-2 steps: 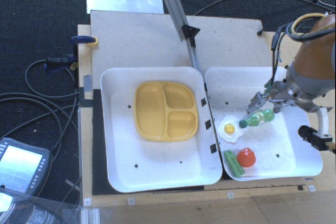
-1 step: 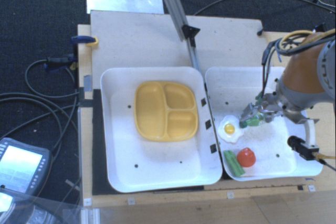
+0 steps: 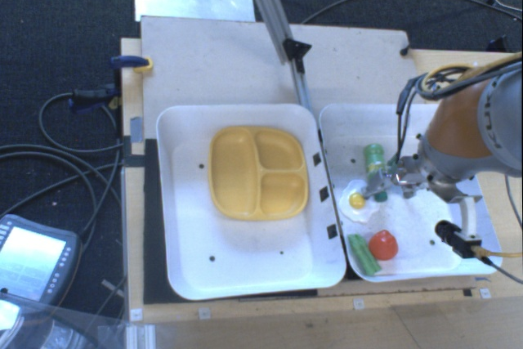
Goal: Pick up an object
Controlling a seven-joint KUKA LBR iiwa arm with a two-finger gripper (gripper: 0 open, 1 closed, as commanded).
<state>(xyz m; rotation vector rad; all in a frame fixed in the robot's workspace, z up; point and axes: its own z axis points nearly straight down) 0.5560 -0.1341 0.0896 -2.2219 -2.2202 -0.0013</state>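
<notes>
Just left of your hand (image 3: 382, 185): white-and-yellow fried-egg toy (image 3: 357, 201); green plastic bottle (image 3: 373, 155) above; hand's grip state unclear.

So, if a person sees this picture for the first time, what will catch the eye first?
Probably the yellow divided plate, alone in the middle of the left bin. Next comes the grey and orange arm reaching in from the right over the right bin, where small toy foods lie close together: a red tomato, a fried egg, a green bottle and a green vegetable.
</notes>
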